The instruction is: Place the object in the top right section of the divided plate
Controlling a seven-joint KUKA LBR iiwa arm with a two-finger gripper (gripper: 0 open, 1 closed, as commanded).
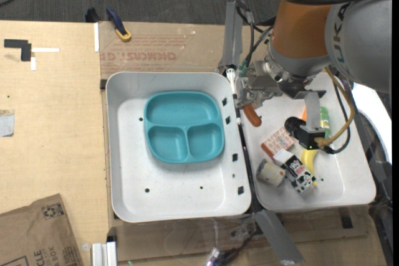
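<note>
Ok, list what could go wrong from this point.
1. The gripper hangs over the wall between the two bins with an orange-brown piece just below it; whether it is actually gripped is unclear, so it may drop short of the teal divided plate.
2. The plate's sections are shallow, so a released piece could roll into the wrong one.

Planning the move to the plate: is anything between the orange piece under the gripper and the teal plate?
Yes, the bins' raised rims run between the orange piece in the right bin and the teal plate in the left bin. The plate's compartments look bare.
</note>
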